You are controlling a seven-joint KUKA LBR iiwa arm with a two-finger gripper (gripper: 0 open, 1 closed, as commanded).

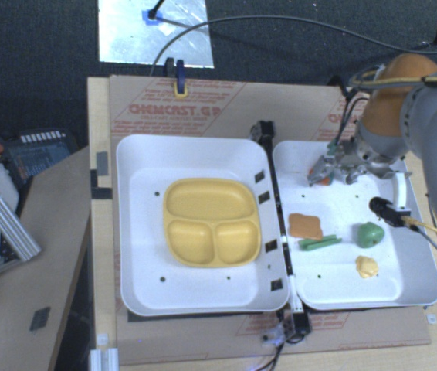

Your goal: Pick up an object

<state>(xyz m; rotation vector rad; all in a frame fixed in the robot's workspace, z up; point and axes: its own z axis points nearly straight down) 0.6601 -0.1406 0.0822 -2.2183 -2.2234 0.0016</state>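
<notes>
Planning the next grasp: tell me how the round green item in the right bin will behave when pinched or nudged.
The green item looks rounded, so it may roll if nudged. It seems small and probably light. Its smooth curve could slip from the fingers unless pinched across its middle.

Tray (pixel 207 230) in left bin (pixel 137 284)

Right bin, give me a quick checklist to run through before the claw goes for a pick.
1. Objects lie in the right bin: ok, orange piece, green stick, green lump, yellow lump.
2. Objects spaced apart: not ok, the green stick touches the orange piece.
3. Claw over the right bin: ok, at its far side.
4. Claw holding nothing: cannot tell.
5. Yellow tray out of the way: ok, in the left bin.
</notes>
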